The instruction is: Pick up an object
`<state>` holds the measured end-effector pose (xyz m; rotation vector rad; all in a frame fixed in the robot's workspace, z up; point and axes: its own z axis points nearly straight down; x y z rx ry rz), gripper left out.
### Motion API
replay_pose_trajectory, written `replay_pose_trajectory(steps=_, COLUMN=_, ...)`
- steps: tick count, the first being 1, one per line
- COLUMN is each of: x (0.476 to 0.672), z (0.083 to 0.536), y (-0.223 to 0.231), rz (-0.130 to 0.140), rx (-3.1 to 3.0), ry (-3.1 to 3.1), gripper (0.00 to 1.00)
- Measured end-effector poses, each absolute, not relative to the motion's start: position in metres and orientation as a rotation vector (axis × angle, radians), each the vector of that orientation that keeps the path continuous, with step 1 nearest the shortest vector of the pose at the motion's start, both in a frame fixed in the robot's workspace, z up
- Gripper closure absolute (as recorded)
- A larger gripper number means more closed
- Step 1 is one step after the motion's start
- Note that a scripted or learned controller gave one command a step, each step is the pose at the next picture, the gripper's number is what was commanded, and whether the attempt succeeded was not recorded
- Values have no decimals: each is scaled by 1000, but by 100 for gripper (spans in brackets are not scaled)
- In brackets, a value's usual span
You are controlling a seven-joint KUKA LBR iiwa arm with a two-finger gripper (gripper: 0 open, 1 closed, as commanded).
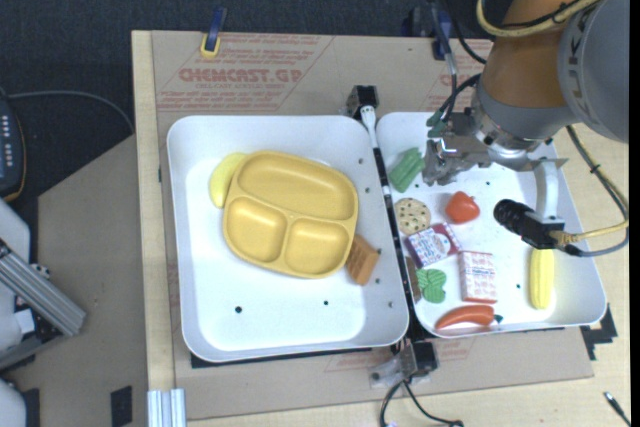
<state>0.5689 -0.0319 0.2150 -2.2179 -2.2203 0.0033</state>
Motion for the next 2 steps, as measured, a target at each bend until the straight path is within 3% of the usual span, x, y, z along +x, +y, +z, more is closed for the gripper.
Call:
replay_pose_trajectory(steps=1, x=577, z=217, y=-32, rz=-1, rx=-2221, ry=-2225, gripper=100)
replay_pose_trajectory(steps=2, x=572, z=236, y=-36, rz=-4, rx=-2224, ry=-2224, gripper=100)
